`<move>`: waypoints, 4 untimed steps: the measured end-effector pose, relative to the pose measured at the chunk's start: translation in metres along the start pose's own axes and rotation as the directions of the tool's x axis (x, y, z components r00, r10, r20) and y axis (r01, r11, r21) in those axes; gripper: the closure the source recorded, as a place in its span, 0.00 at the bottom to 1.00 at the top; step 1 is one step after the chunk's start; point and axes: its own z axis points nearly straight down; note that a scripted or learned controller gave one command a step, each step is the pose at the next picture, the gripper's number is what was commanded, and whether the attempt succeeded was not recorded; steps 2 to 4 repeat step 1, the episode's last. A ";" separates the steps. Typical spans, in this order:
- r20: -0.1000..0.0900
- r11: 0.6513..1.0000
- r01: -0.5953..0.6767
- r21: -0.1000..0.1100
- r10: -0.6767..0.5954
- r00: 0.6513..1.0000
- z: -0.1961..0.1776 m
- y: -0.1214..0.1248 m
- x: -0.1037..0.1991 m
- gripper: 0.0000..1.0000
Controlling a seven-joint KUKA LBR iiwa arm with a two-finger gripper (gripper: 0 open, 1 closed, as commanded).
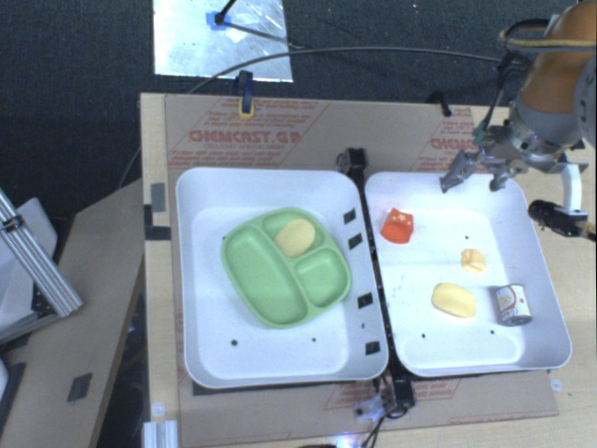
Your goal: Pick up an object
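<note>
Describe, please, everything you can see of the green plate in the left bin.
The green plate is a pale green, plastic-looking divided tray with rounded corners and three compartments: one long one along its left side and two smaller ones on its right. It lies flat on the floor of the left bin, roughly centred and turned at a slant to the bin's walls. A yellowish rounded object rests in its upper small compartment; the other two hold nothing.

A grey KUKA iiwa robot arm (550, 101) with a rounded orange band (569, 31) above its wrist, a dark cable alongside, and a grey metal two-finger gripper (476, 177).
</note>
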 end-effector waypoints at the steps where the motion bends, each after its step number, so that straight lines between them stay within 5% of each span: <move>1: 0.002 1.000 0.002 -0.013 -0.002 1.000 -0.009 0.002 0.001 0.00; 4: 0.002 1.000 0.002 -0.013 -0.002 1.000 -0.009 0.002 0.001 0.00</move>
